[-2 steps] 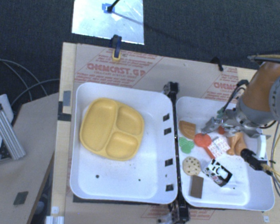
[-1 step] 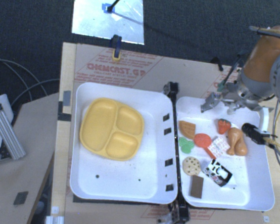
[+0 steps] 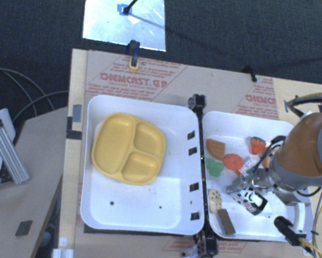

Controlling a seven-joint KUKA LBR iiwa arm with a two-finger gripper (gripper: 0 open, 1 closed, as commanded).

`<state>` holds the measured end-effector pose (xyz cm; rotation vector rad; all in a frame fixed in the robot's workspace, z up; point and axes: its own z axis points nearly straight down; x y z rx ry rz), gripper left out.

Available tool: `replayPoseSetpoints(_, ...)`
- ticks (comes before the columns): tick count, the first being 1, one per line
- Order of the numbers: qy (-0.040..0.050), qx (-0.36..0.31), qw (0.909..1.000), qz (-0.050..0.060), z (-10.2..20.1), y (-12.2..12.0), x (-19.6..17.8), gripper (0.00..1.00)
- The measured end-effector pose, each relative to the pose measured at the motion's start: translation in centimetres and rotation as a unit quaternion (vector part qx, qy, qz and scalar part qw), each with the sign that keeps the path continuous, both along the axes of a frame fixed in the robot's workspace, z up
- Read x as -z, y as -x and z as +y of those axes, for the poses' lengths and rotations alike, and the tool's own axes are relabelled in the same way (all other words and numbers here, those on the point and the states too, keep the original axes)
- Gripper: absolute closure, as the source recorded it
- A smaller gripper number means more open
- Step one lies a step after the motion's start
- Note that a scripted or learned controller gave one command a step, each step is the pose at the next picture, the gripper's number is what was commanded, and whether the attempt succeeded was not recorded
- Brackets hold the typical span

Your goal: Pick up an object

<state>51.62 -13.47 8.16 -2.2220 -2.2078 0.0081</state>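
Note:
My gripper (image 3: 245,191) hangs low over the middle of the right bin (image 3: 264,234), below the orange-banded wrist (image 3: 308,148). Small items lie around it: a red round piece (image 3: 233,160) and a green piece (image 3: 214,168) just up and to its left, an orange-brown wedge (image 3: 215,148) further up, and a red-orange item (image 3: 257,145) near the bin's back. A speckled cookie (image 3: 215,201) and a brown bar (image 3: 225,222) lie to its lower left. The arm hides whatever is directly under the gripper.
The left bin (image 3: 107,206) holds a yellow divided plate (image 3: 129,148) in its upper half. A black-clipped divider (image 3: 199,164) separates the two bins. A shiny metal sheet (image 3: 126,13) lies beyond the bench, and cables (image 3: 303,241) run along the right bin's edge.

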Motion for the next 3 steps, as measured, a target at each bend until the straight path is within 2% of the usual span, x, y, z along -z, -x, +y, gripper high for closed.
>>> replayPoseSetpoints(1, 0.0014, -0.004, 1.0000, -0.007, 0.2, -0.7, -1.4, 1.00)
replayPoseSetpoints(2, 0.0011, -0.008, 0.9999, -0.010, 4.6, -1.8, -9.1, 1.00)
replayPoseSetpoints(3, -0.0002, -0.009, 0.9999, -0.007, 11.1, -0.7, -10.3, 1.00)
